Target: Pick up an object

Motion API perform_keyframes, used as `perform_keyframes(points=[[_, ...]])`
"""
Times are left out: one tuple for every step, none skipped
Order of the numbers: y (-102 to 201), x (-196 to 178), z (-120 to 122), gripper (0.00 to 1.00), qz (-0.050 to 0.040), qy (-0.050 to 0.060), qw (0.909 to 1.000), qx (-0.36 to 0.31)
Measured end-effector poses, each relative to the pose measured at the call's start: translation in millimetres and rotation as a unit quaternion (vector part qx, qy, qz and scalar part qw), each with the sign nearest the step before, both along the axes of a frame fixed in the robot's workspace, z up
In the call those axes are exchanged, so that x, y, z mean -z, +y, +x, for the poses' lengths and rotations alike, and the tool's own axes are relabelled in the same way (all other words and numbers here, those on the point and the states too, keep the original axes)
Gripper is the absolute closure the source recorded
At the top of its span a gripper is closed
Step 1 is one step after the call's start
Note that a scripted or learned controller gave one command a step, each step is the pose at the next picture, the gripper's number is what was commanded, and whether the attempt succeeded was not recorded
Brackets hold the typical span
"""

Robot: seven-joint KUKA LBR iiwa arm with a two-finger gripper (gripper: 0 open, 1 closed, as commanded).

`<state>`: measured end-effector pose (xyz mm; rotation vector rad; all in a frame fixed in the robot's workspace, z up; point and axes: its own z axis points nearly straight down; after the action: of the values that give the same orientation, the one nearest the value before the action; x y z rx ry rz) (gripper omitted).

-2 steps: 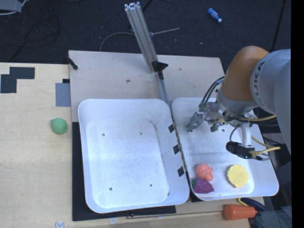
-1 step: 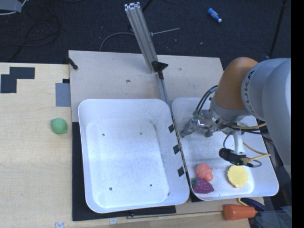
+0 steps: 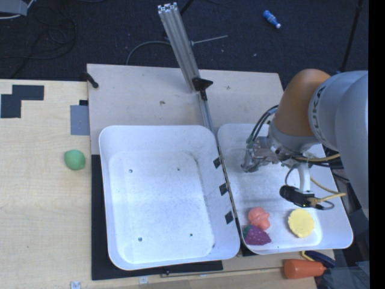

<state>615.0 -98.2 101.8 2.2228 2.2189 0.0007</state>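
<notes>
Orange-pink lump [image 3: 258, 217], purple grape bunch [image 3: 257, 236] and yellow disc [image 3: 301, 223] are lying at the right bin's [image 3: 337, 238] six-o'clock edge.

Tool [image 3: 252, 161] over right bin [image 3: 337, 236], yellow disc [image 3: 301, 223], purple grapes [image 3: 257, 236]

One camera hangs fixed above the surface [image 3: 150, 95], tilted down, far enough back to take in both white bins [image 3: 120, 143] whole, with dark floor [image 3: 90, 29] beyond the far edge.
</notes>
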Motion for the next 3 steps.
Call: perform_keyframes(points=[[3, -62, 4, 1.0, 0.0, -0.002, 1.0, -0.001], [1, -104, 8, 1.0, 0.0, -0.001, 1.0, 0.0], [5, -166, 10, 1.0, -0.0001, -0.002, 1.0, -0.001]])
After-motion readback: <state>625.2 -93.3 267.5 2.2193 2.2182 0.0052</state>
